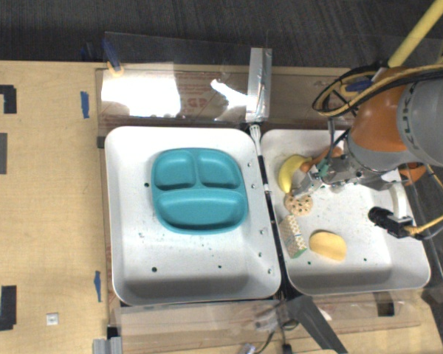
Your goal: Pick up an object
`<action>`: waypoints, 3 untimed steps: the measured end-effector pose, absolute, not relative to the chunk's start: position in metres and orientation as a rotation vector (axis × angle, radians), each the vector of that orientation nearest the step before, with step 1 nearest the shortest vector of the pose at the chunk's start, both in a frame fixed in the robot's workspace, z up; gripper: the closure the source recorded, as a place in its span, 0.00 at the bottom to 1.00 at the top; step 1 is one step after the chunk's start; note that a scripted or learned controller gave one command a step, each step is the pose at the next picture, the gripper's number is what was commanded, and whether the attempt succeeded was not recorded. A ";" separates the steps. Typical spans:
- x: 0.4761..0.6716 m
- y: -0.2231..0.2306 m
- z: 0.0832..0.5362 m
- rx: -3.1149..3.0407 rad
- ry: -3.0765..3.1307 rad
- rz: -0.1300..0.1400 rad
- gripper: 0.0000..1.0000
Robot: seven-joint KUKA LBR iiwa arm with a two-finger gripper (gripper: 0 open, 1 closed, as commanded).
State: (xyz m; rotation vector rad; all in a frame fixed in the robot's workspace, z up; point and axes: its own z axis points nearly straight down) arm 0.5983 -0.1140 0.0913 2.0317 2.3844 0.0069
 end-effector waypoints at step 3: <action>0.648 -0.125 0.100 2.314 2.157 -0.036 1.00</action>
